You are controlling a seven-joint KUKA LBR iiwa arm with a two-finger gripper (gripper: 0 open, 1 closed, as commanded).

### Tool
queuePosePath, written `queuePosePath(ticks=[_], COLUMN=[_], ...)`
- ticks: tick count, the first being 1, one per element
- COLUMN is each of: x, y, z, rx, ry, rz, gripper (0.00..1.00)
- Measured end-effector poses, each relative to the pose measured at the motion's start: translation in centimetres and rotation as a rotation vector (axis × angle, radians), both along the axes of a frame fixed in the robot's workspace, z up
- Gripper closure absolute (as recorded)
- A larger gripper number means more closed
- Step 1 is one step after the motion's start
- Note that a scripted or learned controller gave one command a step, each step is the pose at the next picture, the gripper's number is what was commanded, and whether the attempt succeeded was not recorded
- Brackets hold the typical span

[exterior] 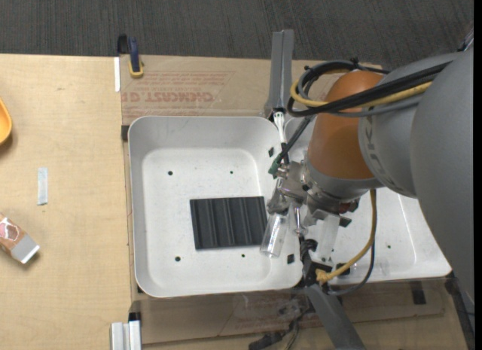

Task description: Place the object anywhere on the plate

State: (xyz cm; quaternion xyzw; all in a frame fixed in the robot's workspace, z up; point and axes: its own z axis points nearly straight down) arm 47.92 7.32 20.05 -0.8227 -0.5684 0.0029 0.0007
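Observation:
A dark ribbed rectangular plate (227, 222) lies flat in the left white bin (158, 190), a little right of its middle. My gripper (274, 234) hangs low at the plate's right edge, close to the wall between the two bins. A pale translucent piece at the gripper's tip touches or overhangs that edge. I cannot tell whether it is a held object or part of the gripper. The grey arm with its orange band (343, 134) hides whatever lies directly under the wrist.
The right bin (410, 247) is mostly covered by the arm, with yellow and black cables looping around the wrist. On the bench to the left lie a small grey strip (42, 187), a red and white packet (16, 240) and an orange item (4, 123). A clamp (132, 56) sits behind the left bin.

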Motion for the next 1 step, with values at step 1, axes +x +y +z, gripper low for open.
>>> queuePosePath(ticks=[1], x=[-0.2], y=[7.24], z=[6.15], rx=[-0.003], ry=[-0.001], rz=[-0.155], gripper=[1.0])
